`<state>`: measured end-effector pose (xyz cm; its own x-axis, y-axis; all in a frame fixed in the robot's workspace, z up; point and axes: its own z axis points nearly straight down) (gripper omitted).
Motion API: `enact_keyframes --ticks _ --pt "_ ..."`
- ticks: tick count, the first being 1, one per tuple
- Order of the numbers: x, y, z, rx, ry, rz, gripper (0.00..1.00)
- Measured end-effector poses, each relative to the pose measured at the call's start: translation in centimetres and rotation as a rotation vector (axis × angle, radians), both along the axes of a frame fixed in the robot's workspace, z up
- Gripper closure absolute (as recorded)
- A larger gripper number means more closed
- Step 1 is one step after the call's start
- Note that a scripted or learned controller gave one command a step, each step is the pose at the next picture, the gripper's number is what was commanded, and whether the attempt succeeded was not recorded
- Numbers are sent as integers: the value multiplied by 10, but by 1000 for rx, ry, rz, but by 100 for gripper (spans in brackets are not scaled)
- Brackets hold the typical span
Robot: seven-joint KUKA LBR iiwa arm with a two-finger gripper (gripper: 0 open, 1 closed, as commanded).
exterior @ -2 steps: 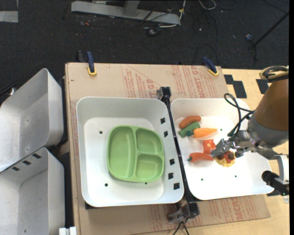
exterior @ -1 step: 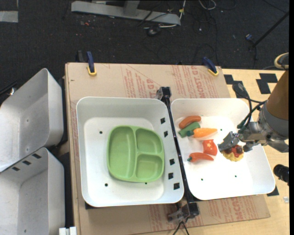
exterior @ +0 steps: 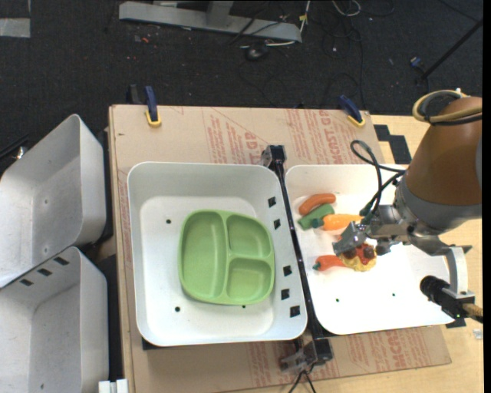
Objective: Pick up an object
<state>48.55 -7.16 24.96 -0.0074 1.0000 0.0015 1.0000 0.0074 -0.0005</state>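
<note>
Dark speckled floor (exterior: 69, 69), cables (exterior: 349, 23), cardboard-topped bench (exterior: 215, 127) with clamps (exterior: 152, 105), spare white bins (exterior: 46, 192) at left.

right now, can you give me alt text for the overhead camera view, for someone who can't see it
A grey and orange robot arm reaches from the right, its gripper low over small toy foods in the right white bin. The left white bin holds a green divided plate.

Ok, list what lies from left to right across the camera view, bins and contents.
Left white bin → green divided plastic plate → right white bin → small toy foods → grey-and-orange arm's gripper.
</note>
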Motion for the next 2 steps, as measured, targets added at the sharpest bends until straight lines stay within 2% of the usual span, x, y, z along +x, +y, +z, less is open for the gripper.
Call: enact_keyframes --ticks 1,2 --pt "8 62 -9 0 1 0 100" --pt "12 116 -2 0 -1 1 100"
